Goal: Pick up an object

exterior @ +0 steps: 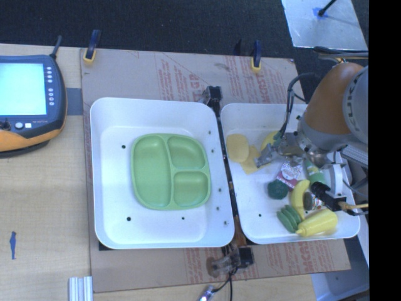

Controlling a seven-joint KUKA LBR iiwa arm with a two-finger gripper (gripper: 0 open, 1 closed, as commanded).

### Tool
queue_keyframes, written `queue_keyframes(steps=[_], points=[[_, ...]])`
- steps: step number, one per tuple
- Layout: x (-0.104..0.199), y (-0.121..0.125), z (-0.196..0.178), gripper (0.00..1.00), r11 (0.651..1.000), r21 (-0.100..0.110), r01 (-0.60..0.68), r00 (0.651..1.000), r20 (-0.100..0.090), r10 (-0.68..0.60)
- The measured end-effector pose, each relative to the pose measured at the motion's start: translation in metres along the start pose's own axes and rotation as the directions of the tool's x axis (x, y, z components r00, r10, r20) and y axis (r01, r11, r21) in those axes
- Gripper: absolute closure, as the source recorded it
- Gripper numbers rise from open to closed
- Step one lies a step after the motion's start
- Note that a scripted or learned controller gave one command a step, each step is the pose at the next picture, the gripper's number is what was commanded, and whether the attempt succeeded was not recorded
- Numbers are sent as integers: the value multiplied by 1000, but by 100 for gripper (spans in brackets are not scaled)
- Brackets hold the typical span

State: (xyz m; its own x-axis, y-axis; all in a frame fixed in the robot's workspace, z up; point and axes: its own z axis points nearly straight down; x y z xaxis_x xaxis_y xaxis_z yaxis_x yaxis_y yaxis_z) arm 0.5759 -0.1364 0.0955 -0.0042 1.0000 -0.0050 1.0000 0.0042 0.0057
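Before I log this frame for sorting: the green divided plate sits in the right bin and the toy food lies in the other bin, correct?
Not quite. The camera view shows the green divided plate in the left bin, not the right one. The toy food lies in the other, the right bin.

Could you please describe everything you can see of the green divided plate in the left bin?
The green divided plate is pale green, looks like smooth plastic, and has a rounded-square outline with a raised rim. Ridges split it into three compartments: one long one along its left side and two smaller ones on the right, all bare. It lies flat, right side up, slightly rotated, near the middle of the left bin, resting on the bin's white floor. Nothing else touches it.
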Motion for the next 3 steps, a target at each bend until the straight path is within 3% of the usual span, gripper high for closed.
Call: queue_keyframes(steps=[1,2,3], points=[[-2,77,0,0,1000,-1,-1,1000,-3,1],[-4,77,-11,100,1000,0,3,1000,0,-3],[90,71,-98,100,1000,7,0,1000,-7,0]])
